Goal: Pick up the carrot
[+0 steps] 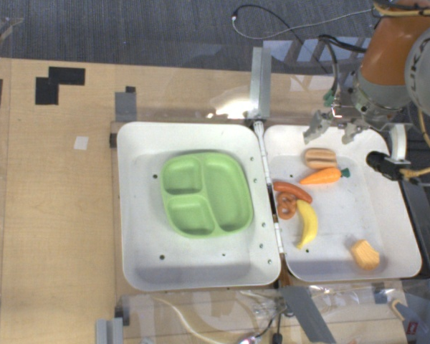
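Above the far edge of the right bin (394, 264), the gripper (338, 129) hangs with its 2 fingers spread apart and nothing between them. The carrot (322, 177) lies on that bin's floor, nearer the camera than the gripper, touching a bun (320, 156) on its far side. A sausage (292, 190) and banana (307, 223) lie nearer still. The pickup looks unstarted: descent, grasp and lift all remain.

arm (405, 45) cut off at right edge; pretzel (286, 206) partly under sausage (292, 190), seemingly.
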